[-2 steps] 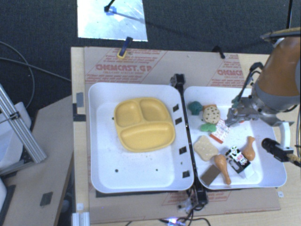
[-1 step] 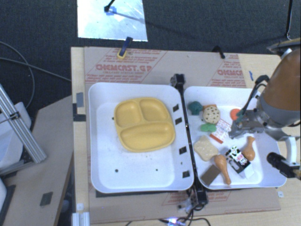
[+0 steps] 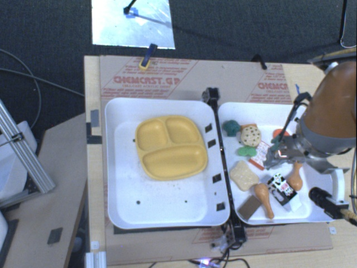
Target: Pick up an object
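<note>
Cardboard covered my bench [image 3: 184,77] under two white bins; the left bin [image 3: 120,166] held a yellow divided plate [image 3: 170,148]. My gripper [image 3: 277,156] hung over the right bin [image 3: 312,214] among toy foods (chicken drumstick [image 3: 264,197], bread slice [image 3: 244,175]); I couldn't tell its finger state.

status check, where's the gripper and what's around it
Gripper low over right bin, among the toys. Nothing seen between its fingers. Drumstick and bread slice close by; yellow tray in left bin.
</note>
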Controlling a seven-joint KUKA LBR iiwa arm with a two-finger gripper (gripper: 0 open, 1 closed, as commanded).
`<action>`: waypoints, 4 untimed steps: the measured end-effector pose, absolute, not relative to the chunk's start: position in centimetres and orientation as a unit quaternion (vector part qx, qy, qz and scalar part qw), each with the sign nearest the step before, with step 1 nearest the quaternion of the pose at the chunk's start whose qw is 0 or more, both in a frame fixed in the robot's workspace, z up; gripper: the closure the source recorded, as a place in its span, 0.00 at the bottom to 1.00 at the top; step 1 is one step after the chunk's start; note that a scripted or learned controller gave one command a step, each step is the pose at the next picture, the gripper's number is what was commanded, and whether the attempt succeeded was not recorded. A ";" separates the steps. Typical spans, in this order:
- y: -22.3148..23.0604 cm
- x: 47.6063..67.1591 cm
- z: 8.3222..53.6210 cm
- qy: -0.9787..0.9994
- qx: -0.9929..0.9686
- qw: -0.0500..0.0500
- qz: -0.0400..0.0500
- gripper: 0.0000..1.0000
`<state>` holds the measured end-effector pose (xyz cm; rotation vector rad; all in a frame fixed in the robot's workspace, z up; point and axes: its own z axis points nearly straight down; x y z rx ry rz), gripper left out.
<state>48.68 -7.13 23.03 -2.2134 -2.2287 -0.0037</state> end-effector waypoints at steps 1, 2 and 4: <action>-3.2 48.8 24.7 -0.710 -0.704 -0.001 -0.002 1.00; 1.9 48.6 20.5 -0.710 -0.704 0.002 0.000 1.00; 1.7 48.8 29.4 -0.706 -0.708 -0.004 -0.004 1.00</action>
